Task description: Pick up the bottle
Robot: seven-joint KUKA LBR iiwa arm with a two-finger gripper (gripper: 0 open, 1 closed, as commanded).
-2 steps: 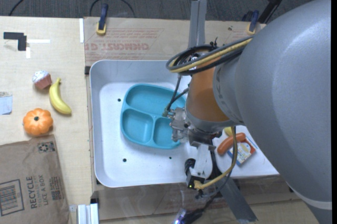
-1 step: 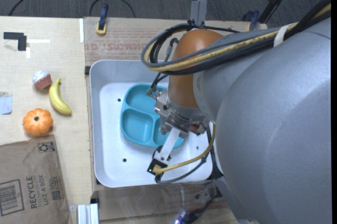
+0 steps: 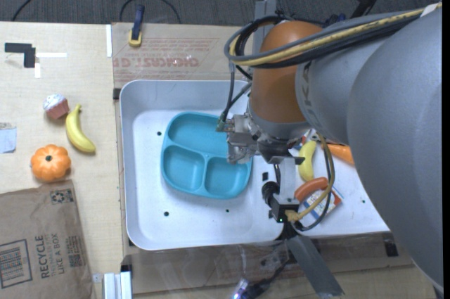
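Item: what I take for the bottle (image 3: 307, 160) is a yellow piece, mostly hidden under my wrist, so the identification is a judgement. It lies in the bin (image 3: 140, 171), at 3 o'clock from the plate (image 3: 190, 164).

Neighbours: an orange piece (image 3: 342, 153) sits just beside it at 3 o'clock, and a red piece (image 3: 311, 188) lies near at 6 o'clock among my cables. Crowding is noted on both those sides.

Pincer (image 3: 239, 141): it stands over the plate's 3 o'clock rim, at 9 o'clock from the bottle and apart from it. I cannot tell whether it is released or clenched, as my own wrist covers it. Nothing is seen held.

Assessment: the approach is not finished and the pick is not yet made.

Recommendation: shift toward 3 o'clock until centred on the yellow body, and clear the plate rim before descending. Grip across the narrow width, away from the orange and red pieces, so that neither is caught. Lift straight up.
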